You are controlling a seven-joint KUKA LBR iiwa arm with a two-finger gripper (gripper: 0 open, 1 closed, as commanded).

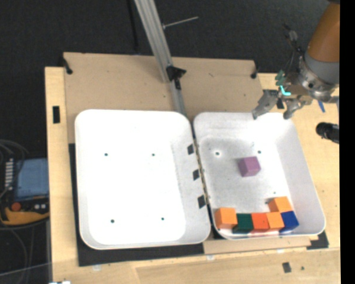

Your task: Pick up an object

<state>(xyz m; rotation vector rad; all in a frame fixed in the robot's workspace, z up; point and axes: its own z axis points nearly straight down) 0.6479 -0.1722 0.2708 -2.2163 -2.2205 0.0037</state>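
Two-finger grey metal gripper (274, 107) above far edge of right shallow white bin (302, 158), fingers spread apart, seemingly holding nothing. Small purple cube (248, 166) mid-bin, well apart. Row of orange, green and blue blocks (259, 219) along near wall.

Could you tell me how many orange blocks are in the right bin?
4, all along the right bin's near edge: orange blocks at and. Others might be hidden behind neighbours.
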